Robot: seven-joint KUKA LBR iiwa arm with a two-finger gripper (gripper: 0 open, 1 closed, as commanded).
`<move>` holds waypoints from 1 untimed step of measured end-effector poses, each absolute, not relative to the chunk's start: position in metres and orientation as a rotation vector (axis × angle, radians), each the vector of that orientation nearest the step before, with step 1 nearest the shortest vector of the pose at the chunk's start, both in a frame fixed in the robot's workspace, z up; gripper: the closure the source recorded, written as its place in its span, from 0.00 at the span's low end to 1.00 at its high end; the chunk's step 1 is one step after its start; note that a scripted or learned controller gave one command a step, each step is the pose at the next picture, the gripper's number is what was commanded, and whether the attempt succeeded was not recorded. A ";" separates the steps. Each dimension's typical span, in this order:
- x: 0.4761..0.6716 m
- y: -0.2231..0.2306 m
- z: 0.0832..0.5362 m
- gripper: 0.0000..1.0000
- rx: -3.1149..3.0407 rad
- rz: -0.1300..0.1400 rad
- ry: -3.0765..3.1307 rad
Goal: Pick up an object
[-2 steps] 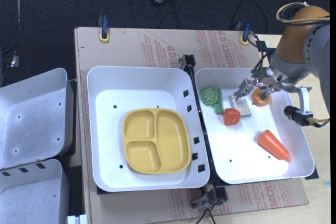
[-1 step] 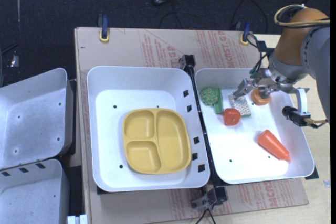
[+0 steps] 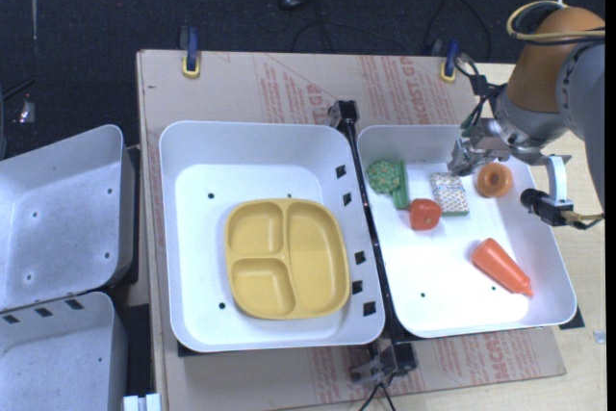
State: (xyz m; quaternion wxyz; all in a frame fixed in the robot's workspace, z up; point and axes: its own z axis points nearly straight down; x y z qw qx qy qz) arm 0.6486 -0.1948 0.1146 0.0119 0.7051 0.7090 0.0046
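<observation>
You've got a yellow divided plate sitting in the left bin, and two yellow clamps at the board's top edge.

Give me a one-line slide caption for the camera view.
Gripper hovering over right white bin of toy food; yellow three-compartment plate lies in left white bin.

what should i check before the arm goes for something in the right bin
1. Gripper over the right bin, near its far edge: ok.
2. Fingers open enough for a grasp: cannot tell, too small and blurred.
3. Nothing visibly between the fingers: ok.
4. Nearest targets, orange ring and speckled block, lie apart: ok.
5. Red tomato touches the block, so a grasp there is crowded: not ok.
6. Carrot and broccoli have room around them: ok.
</observation>
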 end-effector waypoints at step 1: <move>0.649 -0.185 0.165 1.00 2.213 0.005 2.222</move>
